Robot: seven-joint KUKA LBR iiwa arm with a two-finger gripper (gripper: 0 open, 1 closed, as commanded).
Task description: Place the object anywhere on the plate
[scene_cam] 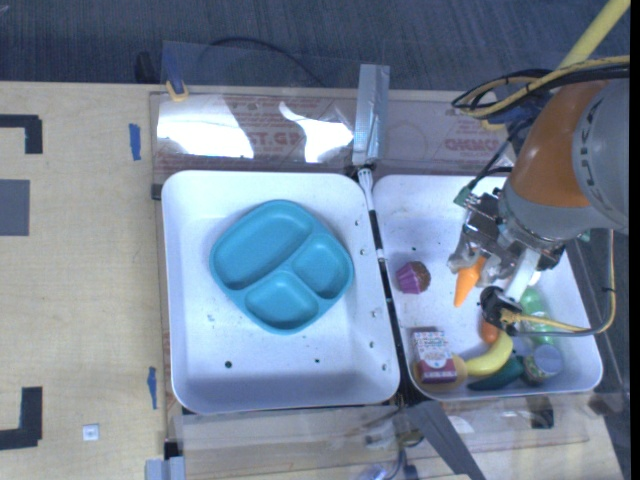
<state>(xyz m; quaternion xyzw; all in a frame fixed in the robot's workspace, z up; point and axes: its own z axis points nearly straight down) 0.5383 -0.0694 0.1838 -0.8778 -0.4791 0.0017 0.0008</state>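
A blue plate (283,264) with three compartments lies in the middle of the left bin (190,348). Over the right bin (430,208), my gripper (474,265) points down from the grey arm with the orange band. An orange toy carrot (466,286) hangs tip-down between its fingers, so the gripper looks shut on it. The carrot is to the right of a small purple object (411,277), well away from the plate.
Toys crowd the right bin's front right corner: a small red and white box (434,355), a yellow banana (490,359), a green piece (531,302) and a bluish cup (545,360). A ridge between the bins (375,258) separates carrot from plate.
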